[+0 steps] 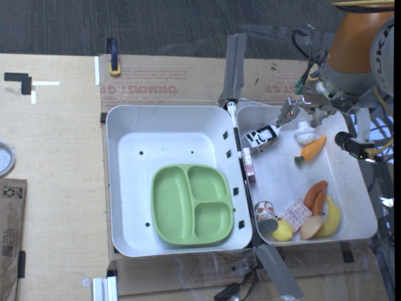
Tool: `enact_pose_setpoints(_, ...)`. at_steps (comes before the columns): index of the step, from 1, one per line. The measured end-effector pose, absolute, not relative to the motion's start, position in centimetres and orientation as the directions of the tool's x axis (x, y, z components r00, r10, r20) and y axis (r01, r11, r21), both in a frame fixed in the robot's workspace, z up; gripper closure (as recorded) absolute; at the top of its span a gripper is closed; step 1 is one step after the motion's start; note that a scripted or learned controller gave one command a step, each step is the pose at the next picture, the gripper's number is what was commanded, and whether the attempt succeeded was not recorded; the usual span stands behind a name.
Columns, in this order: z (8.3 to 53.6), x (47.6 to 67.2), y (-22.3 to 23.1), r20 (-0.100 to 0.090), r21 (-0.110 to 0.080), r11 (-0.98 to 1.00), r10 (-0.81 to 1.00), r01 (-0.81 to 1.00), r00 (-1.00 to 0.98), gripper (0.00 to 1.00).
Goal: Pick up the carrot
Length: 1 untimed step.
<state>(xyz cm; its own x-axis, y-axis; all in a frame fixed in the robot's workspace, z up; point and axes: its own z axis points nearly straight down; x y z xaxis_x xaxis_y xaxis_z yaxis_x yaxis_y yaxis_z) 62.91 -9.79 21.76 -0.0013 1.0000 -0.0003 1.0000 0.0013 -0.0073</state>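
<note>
The carrot, orange with a small green stub at its lower left end, lies at a slant in the upper part of the right bin. A small white lump sits right above it. My gripper hangs over the bin's far end, just above the white lump and a short way above the carrot. Its two metal fingers stand apart, open, with nothing between them.
A black-and-white item lies to the carrot's left, near the bins' divider. At the right bin's front sit a can, a lemon, a checked packet, red-orange sausages and a banana. The left bin holds a green divided plate.
</note>
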Motion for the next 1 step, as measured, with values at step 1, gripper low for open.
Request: enact_pose_setpoints(1, 16.23, 57.88, -16.98, 0.001, -0.005, 0.142, 0.99, 0.99, -0.142, 0.0)
